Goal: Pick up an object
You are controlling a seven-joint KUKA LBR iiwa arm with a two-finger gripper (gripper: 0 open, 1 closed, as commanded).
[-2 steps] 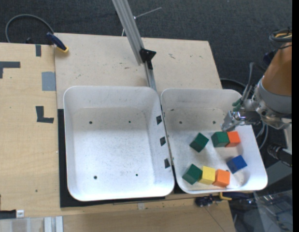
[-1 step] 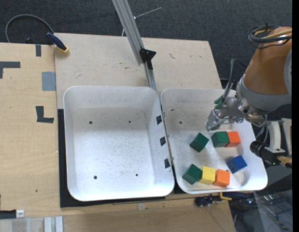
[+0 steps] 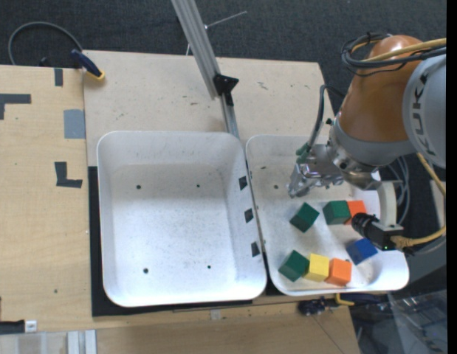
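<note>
My gripper (image 3: 300,185) hangs over the upper middle of the right bin (image 3: 272,153), its metal fingers pointing down with nothing seen between them. Just below it lies a dark green block (image 3: 304,217). To the right sit another green block (image 3: 336,212) and an orange block (image 3: 356,208) side by side. A blue block (image 3: 362,250) lies near the bin's right wall. Along the front edge, a green block (image 3: 294,265), a yellow block (image 3: 318,266) and an orange block (image 3: 339,271) stand in a row.
The left bin (image 3: 110,153) stands beside the right one, sharing a divider with black clips (image 3: 248,214). A slanted metal rail (image 3: 201,43) runs down to the bins' back edge. The arm's orange and grey body (image 3: 390,94) overhangs the right bin's far right.
</note>
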